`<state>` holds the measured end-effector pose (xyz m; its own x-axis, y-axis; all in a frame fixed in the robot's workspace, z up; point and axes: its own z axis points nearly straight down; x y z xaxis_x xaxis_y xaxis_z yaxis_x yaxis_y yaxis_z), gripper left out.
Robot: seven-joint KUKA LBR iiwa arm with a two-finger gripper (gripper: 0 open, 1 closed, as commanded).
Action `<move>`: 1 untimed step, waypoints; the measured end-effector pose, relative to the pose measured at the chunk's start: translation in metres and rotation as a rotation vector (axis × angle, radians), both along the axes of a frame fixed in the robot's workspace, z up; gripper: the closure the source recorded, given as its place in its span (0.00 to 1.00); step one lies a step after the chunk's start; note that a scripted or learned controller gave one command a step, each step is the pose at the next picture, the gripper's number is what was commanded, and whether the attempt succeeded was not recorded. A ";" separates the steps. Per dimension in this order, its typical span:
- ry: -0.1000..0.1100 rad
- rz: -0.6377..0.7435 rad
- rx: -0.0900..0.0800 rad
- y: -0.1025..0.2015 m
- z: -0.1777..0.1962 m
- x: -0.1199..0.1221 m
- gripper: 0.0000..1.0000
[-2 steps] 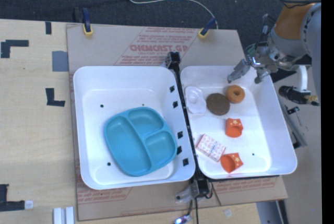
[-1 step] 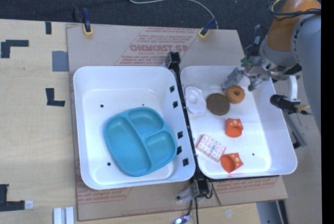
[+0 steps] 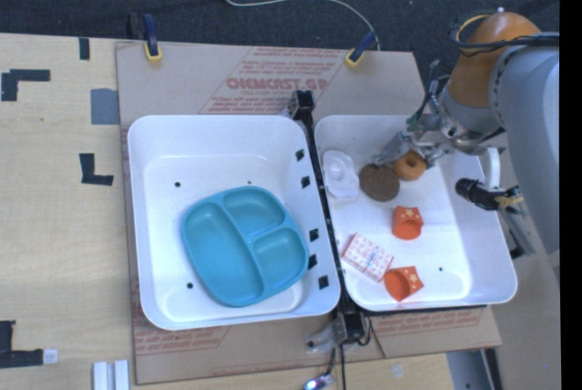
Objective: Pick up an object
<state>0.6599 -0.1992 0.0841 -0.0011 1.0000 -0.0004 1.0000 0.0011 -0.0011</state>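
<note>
End effector (image 3: 411, 149) low in right white bin (image 3: 473, 279), at small orange-brown round object (image 3: 410, 166); finger state unclear, cannot tell. Nothing lifted yet, grasp and lift remain.

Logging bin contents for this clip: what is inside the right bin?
The right bin holds a clear cup, a brown lump, a donut, two orange pieces and a patterned packet. The hand hangs over the donut, hiding the floor beneath.

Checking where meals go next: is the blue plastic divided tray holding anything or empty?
Empty. The blue plastic divided tray lies flat in the left white bin, all three compartments showing bare blue.
</note>
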 end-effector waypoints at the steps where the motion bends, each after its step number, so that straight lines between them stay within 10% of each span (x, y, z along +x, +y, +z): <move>1: -0.005 0.004 0.000 0.002 0.012 0.002 1.00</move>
<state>0.6620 -0.1976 0.0965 -0.0048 1.0000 -0.0003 1.0000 0.0048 0.0035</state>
